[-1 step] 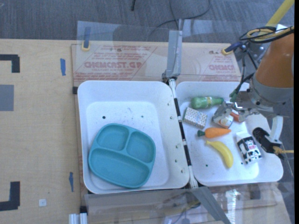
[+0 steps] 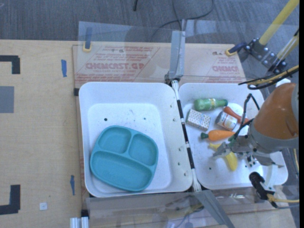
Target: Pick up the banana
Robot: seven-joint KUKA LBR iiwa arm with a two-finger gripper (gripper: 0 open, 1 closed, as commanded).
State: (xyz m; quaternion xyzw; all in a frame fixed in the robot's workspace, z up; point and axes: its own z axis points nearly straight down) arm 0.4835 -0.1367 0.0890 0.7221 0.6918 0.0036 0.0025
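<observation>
End effector low over banana

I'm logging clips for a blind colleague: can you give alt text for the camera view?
The arm's end effector is low in the right bin, right at the yellow banana. Beside it lie a carrot, a green bottle, a small can and a patterned box. The left bin holds a teal divided plate.

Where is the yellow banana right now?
The yellow banana lies in the right white bin, toward its front, just below the orange carrot, with the grey arm's gripper right over it.
</observation>
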